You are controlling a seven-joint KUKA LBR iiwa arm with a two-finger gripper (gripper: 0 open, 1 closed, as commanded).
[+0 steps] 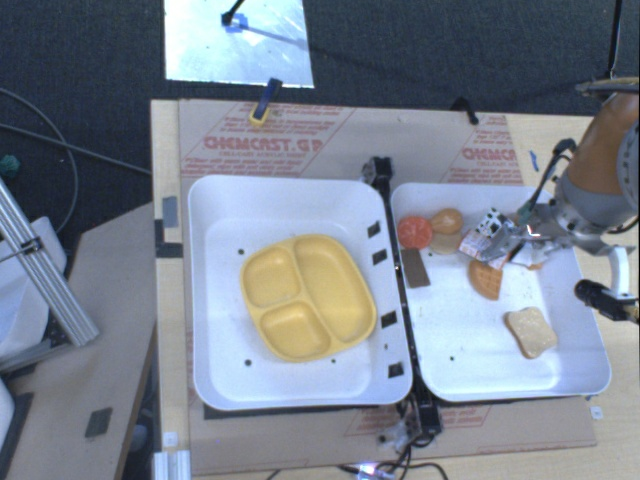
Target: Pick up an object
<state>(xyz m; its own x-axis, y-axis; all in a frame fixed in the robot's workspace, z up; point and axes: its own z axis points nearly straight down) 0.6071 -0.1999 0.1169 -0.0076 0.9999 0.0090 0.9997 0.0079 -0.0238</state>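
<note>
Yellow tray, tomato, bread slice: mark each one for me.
yellow tray (307, 296), camera view, on the ridge where its three compartments meet.
tomato (415, 232), camera view, middle of its red top.
bread slice (530, 330), camera view, centre of its pale face.

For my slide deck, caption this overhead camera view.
KUKA arm's gripper low in the right bin among food items; yellow tray in the left bin.
</note>
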